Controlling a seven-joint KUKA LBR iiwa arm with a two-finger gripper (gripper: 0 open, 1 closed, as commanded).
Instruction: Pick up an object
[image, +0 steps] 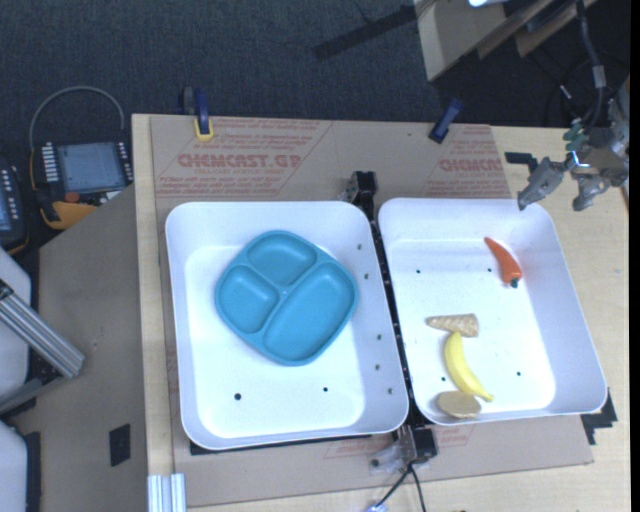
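Camera view: nearest, a banana (465, 367) lies in the right bin (570, 330), a carrot (504, 260) farther back. Beyond, the tabletop (300, 165) reads "CHEMCAST GP". The gripper (563, 187) hangs open, holding nothing, over the bin's far corner.

Two bins sit side by side on the bench (300, 160): the left bin (190, 330) holds a divided plate (287, 296) near its centre. In the right bin (560, 330), a carrot (504, 259) lies toward the rear, with a cone (454, 323), a banana (462, 366) and a flat slice (459, 404) in line toward the front edge. The pincer (560, 187) is above the right bin's rear right corner
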